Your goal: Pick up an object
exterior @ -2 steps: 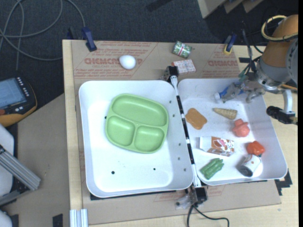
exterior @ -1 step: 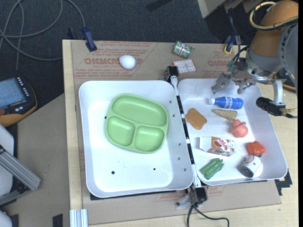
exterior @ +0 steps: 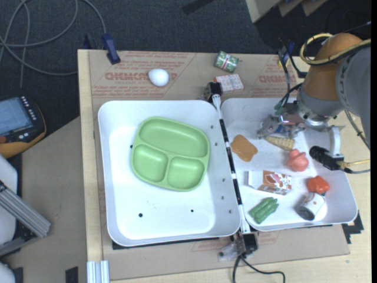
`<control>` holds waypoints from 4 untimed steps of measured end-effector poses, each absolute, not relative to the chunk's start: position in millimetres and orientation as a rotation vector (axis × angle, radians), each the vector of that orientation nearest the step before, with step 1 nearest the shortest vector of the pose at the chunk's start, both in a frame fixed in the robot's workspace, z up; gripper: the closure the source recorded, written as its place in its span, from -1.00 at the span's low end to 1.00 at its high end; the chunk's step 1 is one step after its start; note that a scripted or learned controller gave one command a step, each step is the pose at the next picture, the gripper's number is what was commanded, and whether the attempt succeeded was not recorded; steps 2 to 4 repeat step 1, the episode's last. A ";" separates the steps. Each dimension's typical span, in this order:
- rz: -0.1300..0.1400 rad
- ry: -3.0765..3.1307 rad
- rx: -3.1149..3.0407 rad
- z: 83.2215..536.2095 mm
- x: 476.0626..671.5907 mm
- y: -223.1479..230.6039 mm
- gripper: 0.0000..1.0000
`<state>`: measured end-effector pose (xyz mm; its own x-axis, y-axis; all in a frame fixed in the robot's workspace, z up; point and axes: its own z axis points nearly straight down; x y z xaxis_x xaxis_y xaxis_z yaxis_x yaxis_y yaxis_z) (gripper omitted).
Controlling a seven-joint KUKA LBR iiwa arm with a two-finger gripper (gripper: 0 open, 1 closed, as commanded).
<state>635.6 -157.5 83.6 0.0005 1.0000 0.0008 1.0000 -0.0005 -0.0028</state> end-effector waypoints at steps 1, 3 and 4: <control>0.001 -2.220 -2.222 84.1 550.9 -156.3 -1.00; 0.001 -2.220 -2.222 84.1 550.9 -156.3 -1.00; 0.001 -2.220 -2.222 84.1 550.9 -156.3 -1.00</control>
